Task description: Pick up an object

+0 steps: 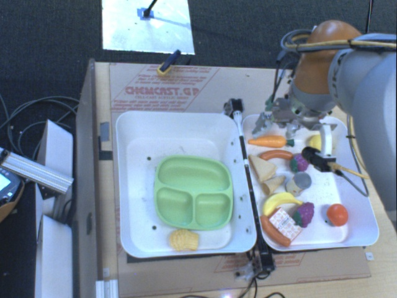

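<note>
1. Step in hand: the approach. My pincer [277,121] hung over the far end of the right bin [366,228], low over the toys, with nothing between its fingers.

2. Pincer state: I read the two fingers as spread, one reaching toward the bin's near-left corner, the other toward the carrot [268,141]. The wrist hid part of them, so that reading was a fair guess, not a certainty.

3. Nearest thing: the carrot lay on its side just below the pincer, tip pointing right, close under the fingertips but not between them. I judged it the likeliest target.

4. Other candidates in the same bin: a sausage [275,155] just past the carrot, purple grapes [300,162] beside it, a banana [282,201] nearer the front, and a tomato [337,214] at the front right, well away from the pincer.

5. Left bin [133,135]: held a green tray [193,191] and a yellow piece [184,239] at the front, both well apart from the pincer across the divider.

6. Next move, as I judged it: shift slightly toward the front so the fingers straddled the carrot across its narrow width, drop until they flanked it, then close and lift.

7. Risk: the carrot was round and tapered, and could roll or squirt out.
</note>
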Robot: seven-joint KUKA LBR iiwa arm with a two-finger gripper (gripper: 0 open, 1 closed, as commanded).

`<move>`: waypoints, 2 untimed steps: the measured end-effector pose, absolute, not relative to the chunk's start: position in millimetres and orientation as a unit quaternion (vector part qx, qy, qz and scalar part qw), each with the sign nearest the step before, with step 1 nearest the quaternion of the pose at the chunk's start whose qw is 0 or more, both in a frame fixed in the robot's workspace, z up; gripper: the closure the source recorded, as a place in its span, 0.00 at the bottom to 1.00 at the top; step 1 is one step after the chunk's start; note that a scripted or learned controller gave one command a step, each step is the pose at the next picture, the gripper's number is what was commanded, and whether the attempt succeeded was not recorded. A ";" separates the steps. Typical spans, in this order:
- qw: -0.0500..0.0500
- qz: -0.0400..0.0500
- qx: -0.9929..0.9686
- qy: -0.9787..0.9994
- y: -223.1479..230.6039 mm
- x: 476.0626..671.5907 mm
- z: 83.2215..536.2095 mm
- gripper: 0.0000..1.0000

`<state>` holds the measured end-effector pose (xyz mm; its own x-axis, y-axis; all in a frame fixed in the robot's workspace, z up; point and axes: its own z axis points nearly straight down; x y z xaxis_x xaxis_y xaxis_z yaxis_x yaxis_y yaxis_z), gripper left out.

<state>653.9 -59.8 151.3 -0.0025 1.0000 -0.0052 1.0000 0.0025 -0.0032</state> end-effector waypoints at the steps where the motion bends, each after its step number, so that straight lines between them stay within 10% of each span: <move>1: 0.004 0.001 0.706 0.708 -88.6 661.5 89.0 0.00; 2: 0.004 -0.002 0.706 0.709 -91.5 661.4 101.2 1.00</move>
